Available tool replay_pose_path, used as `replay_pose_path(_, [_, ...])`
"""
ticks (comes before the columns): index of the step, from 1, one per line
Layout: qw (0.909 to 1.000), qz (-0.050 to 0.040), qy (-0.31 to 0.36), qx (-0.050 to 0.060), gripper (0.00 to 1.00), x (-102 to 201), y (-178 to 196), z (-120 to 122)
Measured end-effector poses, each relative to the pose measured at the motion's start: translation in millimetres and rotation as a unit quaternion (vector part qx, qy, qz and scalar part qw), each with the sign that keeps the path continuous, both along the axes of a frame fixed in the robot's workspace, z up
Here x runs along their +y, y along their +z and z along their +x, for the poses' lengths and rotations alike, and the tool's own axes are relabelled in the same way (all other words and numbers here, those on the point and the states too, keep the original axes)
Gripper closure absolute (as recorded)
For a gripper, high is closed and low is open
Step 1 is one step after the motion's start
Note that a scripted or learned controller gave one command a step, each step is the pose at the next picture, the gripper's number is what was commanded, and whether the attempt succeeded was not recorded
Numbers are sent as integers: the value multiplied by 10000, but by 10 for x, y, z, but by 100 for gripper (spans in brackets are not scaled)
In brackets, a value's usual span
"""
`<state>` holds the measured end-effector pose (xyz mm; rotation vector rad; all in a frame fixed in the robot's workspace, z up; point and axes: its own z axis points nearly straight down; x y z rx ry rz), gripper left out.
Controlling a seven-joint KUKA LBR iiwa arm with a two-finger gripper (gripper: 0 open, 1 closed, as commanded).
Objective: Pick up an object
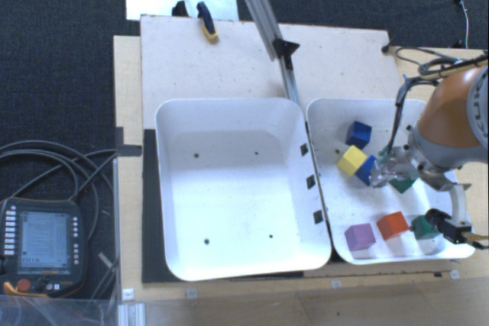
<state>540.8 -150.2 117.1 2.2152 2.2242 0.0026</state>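
The arm point(456, 122) reached in from the right, its grey body and orange band leaning over the right bin point(330, 118), with the wrist pointed down toward the bin's middle. The gripper point(386, 172) sat low inside that bin, its tip pressed in among a small cluster of blocks. Whether the fingers were spread or closed could not be told, since the tip was blurred and partly hidden by the wrist, and no block could be seen held between them.

A yellow block point(352, 160) lay just left of the gripper, touching a blue block point(366, 169) that sat right against the gripper's tip. A dark green block point(402, 183) lay just beside the tip on its right, partly under the wrist. A second blue block point(357, 134) rested a little farther back, near the yellow one but apart from it.

Along the bin's front edge lay a purple block point(360, 237), an orange block point(393, 225) and another green block point(424, 227), side by side and well clear of the gripper.

The left bin point(229, 187) stood beside the right one on the tabletop point(229, 57). A control pendant point(42, 244) lay at the far left with its cables.
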Motion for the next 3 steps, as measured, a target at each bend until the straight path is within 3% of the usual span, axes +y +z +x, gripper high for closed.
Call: replay_pose_path(3, [10000,-8,9,-24,100,115,1559,-82])
